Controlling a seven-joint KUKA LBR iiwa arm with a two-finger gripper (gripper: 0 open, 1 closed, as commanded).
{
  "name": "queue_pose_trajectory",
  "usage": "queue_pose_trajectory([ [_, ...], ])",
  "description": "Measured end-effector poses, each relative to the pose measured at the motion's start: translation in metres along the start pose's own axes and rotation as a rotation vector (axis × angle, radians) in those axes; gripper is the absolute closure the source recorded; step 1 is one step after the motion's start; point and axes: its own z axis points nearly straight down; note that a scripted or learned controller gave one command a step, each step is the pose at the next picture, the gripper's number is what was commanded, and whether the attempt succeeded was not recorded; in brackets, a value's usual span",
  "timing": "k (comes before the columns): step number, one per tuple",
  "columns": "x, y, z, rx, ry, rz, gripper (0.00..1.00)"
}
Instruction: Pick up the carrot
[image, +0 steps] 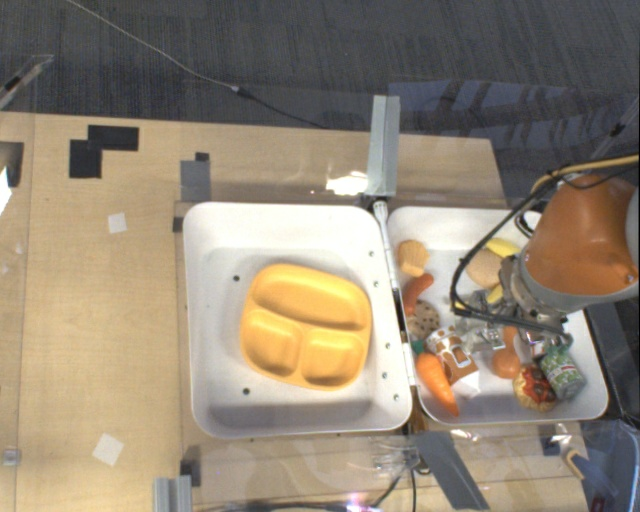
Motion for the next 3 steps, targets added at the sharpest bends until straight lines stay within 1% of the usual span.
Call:
queue_pose_trajectory([
  [1,-0.003,-0.086,-0.077,-0.011,0.022,-0.199,1.00],
  [2,-0.056,-0.064,0.001,-0.017,0.031,-0.029,1.00],
  [3,-0.092,-0.070,0.008,-0.009,0.026,0.263,1.00],
])
